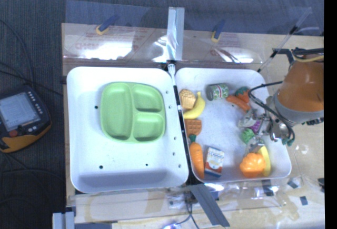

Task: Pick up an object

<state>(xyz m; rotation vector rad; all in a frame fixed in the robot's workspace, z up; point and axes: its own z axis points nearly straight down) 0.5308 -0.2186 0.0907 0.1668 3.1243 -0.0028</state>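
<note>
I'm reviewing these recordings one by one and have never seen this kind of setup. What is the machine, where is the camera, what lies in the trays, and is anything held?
One camera looks down at a slant on a bench with two shallow white bins. The left bin holds a green divided plate. The right bin holds toy food: a banana, a carrot, a small can, a carton and an orange pepper. The grey and orange machine on the right is a robot arm; its gripper reaches into the right bin. Clutter hides whether it holds anything.
</note>
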